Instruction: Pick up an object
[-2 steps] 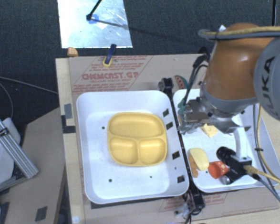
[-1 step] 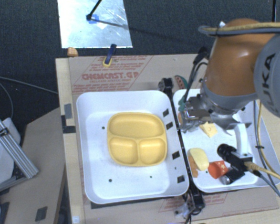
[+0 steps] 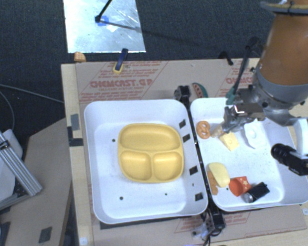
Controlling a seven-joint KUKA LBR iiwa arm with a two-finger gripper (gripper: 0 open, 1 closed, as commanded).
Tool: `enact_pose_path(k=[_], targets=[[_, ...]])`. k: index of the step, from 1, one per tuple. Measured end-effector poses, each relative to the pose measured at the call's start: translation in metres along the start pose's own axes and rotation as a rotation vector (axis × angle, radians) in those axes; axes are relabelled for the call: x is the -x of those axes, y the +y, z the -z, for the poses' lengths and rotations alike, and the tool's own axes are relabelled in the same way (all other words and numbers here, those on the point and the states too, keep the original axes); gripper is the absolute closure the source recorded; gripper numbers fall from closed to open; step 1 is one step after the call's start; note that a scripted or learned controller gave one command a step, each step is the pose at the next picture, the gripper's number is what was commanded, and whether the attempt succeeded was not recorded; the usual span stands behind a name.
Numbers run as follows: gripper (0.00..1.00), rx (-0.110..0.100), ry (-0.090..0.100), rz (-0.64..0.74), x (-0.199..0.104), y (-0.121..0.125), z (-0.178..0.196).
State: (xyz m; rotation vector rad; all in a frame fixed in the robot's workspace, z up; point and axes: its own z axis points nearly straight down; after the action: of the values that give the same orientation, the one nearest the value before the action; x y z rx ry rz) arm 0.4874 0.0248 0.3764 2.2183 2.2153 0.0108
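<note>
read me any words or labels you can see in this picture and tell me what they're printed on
"CHEMCAST GP", in red, on the brown sheet under the white bins.
A second red print on the same sheet near the arm: partly hidden, unreadable.
Fainter red lines beneath both: too small to read.

gripper point(image 3: 232, 124) hangs over the right bin point(image 3: 290, 189), just above a yellow block point(image 3: 230, 141).

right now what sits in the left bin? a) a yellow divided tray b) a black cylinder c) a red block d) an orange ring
a: the yellow divided tray lies alone in the left bin, while the small items, such as the orange ring, lie in the right bin.
</note>
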Motion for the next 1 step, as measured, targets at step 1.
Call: enact_pose_path(k=[1], targets=[[1.0,-0.004,0.002,0.011,-0.0634,-0.0002,0.0332]])
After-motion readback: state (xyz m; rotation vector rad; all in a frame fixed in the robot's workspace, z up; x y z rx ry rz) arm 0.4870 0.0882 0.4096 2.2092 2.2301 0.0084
